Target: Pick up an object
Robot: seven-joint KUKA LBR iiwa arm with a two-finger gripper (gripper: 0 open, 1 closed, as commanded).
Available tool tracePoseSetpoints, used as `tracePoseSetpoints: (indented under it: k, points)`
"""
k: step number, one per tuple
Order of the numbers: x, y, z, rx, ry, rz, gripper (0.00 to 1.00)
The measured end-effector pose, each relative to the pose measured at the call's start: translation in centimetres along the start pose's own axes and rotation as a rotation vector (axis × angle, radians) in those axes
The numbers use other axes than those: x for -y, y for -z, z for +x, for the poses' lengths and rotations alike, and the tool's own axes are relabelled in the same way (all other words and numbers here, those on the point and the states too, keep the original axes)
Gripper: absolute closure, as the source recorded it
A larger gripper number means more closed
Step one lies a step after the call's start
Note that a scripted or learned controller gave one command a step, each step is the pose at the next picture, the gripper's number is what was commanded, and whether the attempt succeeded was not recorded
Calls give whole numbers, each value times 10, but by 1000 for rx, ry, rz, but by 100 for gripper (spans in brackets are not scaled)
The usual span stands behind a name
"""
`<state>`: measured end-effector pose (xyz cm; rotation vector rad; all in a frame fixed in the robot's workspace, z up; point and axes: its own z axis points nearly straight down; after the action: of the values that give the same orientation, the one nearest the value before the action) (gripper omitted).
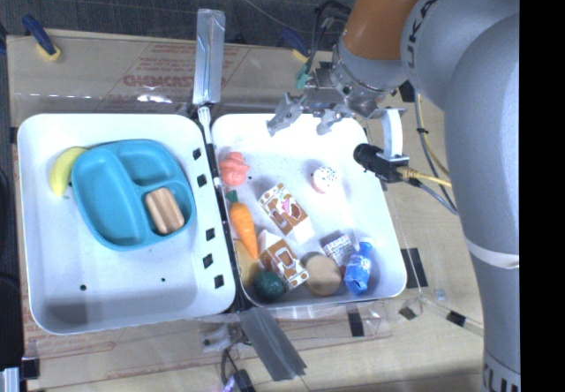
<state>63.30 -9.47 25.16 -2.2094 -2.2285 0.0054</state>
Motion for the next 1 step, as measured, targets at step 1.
tracePoseSetpoints:
  k: [1]
  points:
    - [112,-121,5,0,290,-2,0]
